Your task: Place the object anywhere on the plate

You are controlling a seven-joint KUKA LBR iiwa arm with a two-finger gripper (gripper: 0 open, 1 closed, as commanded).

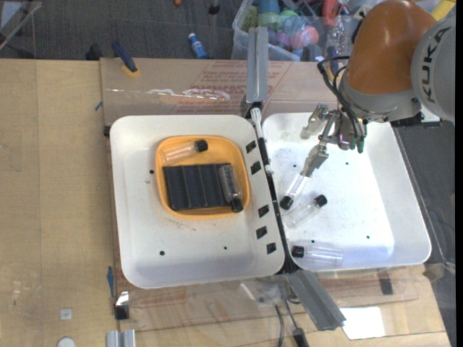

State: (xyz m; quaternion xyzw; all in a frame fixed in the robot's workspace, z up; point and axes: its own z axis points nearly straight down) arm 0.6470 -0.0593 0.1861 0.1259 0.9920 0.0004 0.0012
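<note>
An orange plate (168,152) lies in the left bin (130,223). On it rests a black ridged block (195,186), with one clear black-capped vial (189,148) at the plate's far edge and another vial (231,188) along the block's right side. My gripper (324,142) hangs over the far left part of the right bin (394,215), apart from the plate. Just below it and to its left lies a clear vial (294,191) with its black cap toward the divider. Two more vials, one (312,204) beside it and one (316,252) near the front rim, lie in that bin.
A divider with black tabs (262,194) runs between the two bins. A grey bar (254,67) stands behind it. A clear tub of colourful toys (304,9) sits beyond the bench. The arm's orange band (387,42) looms over the right bin's far corner.
</note>
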